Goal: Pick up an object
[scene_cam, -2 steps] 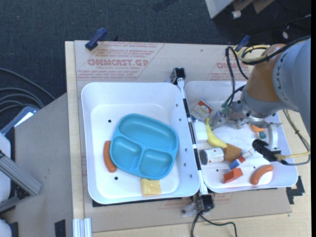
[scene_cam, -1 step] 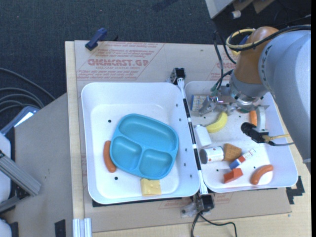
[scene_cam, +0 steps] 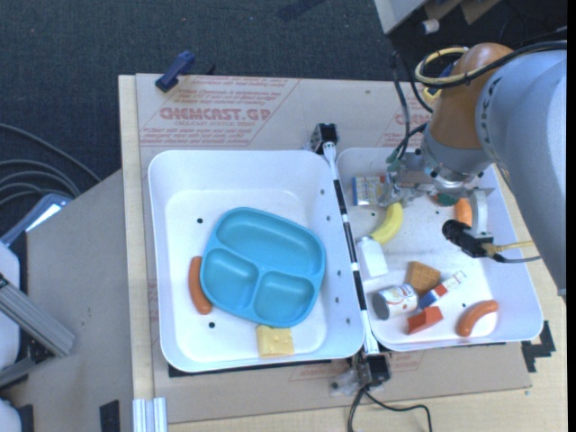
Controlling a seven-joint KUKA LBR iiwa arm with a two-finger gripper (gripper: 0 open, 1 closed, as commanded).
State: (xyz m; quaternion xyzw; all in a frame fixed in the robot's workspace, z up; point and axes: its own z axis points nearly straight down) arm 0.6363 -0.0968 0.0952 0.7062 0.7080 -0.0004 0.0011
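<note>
My gripper (scene_cam: 400, 187) hangs over the back of the right bin (scene_cam: 517, 318), under the orange-banded wrist (scene_cam: 459, 106). It is right above the upper end of a yellow banana (scene_cam: 388, 225), and whether it touches the banana cannot be told. A small printed packet (scene_cam: 367, 189) lies just left of the gripper. An orange carrot piece (scene_cam: 463, 211) lies to its right. Nothing is visibly held.
The right bin also holds a white block (scene_cam: 372, 258), a brown cracker (scene_cam: 421, 274), a small can (scene_cam: 394, 301), a red block (scene_cam: 423, 320), a marker (scene_cam: 447, 283) and a sausage (scene_cam: 477, 316). In the left bin (scene_cam: 166, 241) lie a blue divided plate (scene_cam: 261, 266), an orange sausage (scene_cam: 198, 285) and a cheese wedge (scene_cam: 275, 340).
</note>
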